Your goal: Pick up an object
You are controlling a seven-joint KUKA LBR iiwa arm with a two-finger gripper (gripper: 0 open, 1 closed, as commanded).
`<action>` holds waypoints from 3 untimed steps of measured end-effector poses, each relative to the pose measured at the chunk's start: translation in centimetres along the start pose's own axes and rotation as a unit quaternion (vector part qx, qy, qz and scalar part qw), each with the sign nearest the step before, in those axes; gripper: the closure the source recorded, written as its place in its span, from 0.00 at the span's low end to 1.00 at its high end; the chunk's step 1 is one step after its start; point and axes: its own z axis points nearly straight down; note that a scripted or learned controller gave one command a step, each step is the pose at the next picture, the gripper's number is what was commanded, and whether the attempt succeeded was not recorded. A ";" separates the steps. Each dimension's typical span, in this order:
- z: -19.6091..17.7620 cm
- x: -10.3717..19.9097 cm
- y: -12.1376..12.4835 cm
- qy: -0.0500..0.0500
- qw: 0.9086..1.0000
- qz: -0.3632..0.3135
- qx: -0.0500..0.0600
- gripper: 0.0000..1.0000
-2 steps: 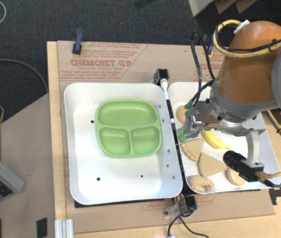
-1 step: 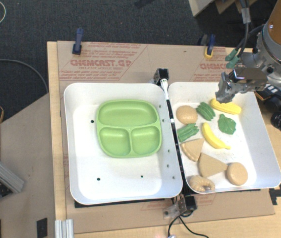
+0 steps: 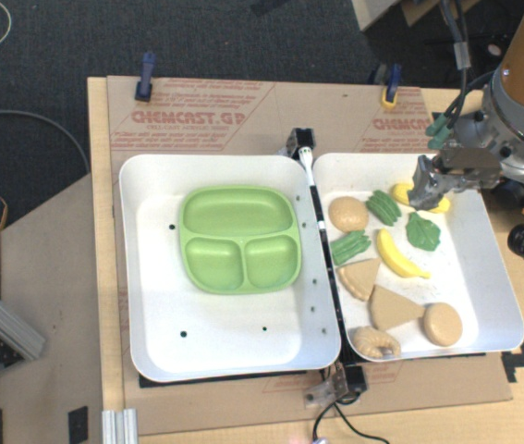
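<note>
The right white bin (image 3: 494, 276) holds toy food: a tan bun (image 3: 347, 215), a green leafy piece (image 3: 383, 207), a green broccoli-like piece (image 3: 422, 232), a green bean cluster (image 3: 349, 246), a yellow banana (image 3: 398, 255), two tan wedges (image 3: 361, 277) (image 3: 395, 308), a round tan piece (image 3: 443, 324), a beige pastry (image 3: 375, 342). Another yellow piece (image 3: 402, 195) lies partly under my gripper (image 3: 422, 195), which hangs low over the bin's far part, right above that piece.
The left white bin (image 3: 151, 276) holds a green three-compartment plate (image 3: 239, 239). A black bar with clamps (image 3: 313, 213) runs between the bins. Blue and yellow clamps (image 3: 143, 77) (image 3: 390, 86) pin the cardboard base. Cables and gear sit at the far right.
</note>
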 end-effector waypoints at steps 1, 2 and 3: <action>2.5 -3.4 -0.1 0.000 1.000 0.001 0.001 1.00; -1.8 -7.5 0.0 -0.001 1.000 0.000 -0.004 1.00; 3.1 -10.5 1.4 0.000 1.000 0.001 0.001 1.00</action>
